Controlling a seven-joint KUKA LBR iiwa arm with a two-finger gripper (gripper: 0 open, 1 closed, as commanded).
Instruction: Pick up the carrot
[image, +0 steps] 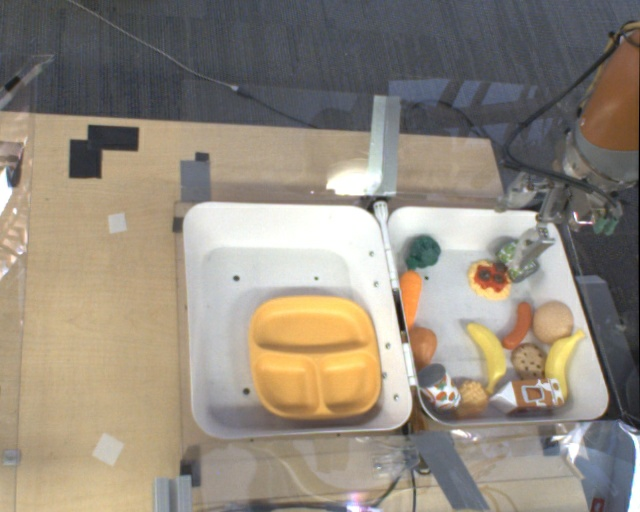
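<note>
A tan bench held two white bins; the left bin carried a yellow tray. The arm reached in from the right, its gripper low over the right bin beside a small pizza; finger state couldn't be told. The carrot lay along that bin's left wall.

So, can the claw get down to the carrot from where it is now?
Probably yes. The carrot lies exposed along the right bin's left wall, nothing on top. The claw hovers across the bin near the pizza slice. That wall may crowd the grasp.
</note>
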